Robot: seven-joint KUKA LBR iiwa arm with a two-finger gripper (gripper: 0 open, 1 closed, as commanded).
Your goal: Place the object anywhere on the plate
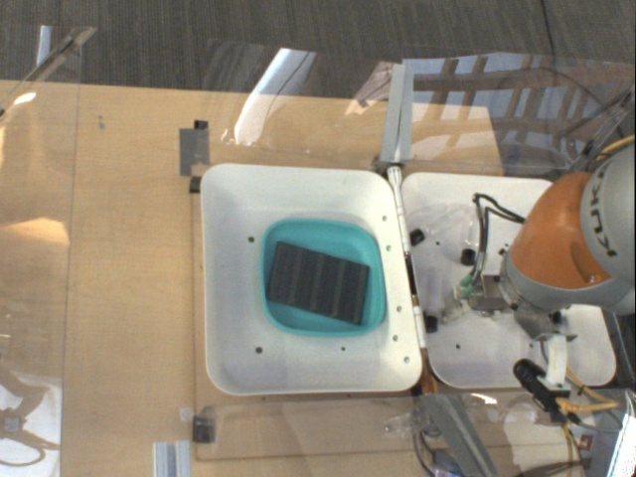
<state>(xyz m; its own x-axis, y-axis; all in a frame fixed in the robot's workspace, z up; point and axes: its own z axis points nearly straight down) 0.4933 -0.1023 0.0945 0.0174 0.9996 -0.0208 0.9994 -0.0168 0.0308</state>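
A teal square plate [370, 248] lies in the middle of the left bin [234, 266]. A dark grey ribbed rectangular object [318, 283] rests flat on the plate, slightly turned, covering most of its floor. My gripper [463, 292] hangs over the right bin [437, 351], under the orange wrist band [556, 241], well to the right of the plate. The arm's bulk hides most of the gripper. A small greenish bit shows at its tip; I cannot tell what it is.
The divider between the two bins [407, 266] runs just left of the gripper. Black cables [487, 217] loop off the wrist. Clear plastic shields [268, 92] stand behind the bins, and the wooden bench [99, 266] stretches to the left.
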